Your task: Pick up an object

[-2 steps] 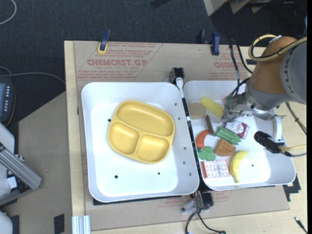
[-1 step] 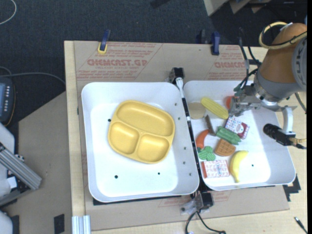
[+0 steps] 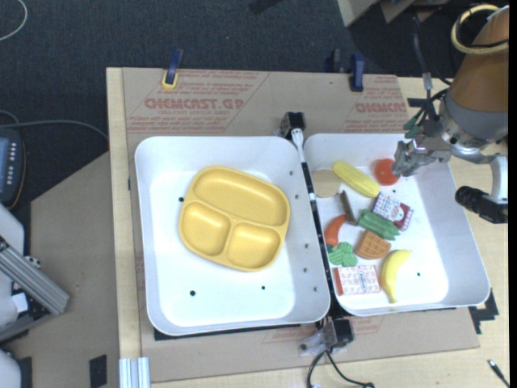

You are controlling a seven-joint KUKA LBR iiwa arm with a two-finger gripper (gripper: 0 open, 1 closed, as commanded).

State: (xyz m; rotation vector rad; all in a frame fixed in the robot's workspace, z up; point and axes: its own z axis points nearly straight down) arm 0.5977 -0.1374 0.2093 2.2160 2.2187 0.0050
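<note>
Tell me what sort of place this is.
Probably a robotics lab's grasping test bench, not a kitchen. Two white bins sit clamped on a cardboard sheet, one holding a yellow divided tray, the other plastic toy food, with a robot arm reaching in and loose cables nearby.

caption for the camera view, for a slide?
Gripper poised over a red toy in the right bin of play food; yellow divided plate in the left bin.

We see two bins side by side on the table (image 3: 242, 103). The left bin (image 3: 161, 241) holds a divided plate (image 3: 234, 217) near its middle. The right bin (image 3: 452, 241) holds toy foods (image 3: 371, 233) clustered toward its left half, with the tool (image 3: 406, 162) above its far edge.
</note>
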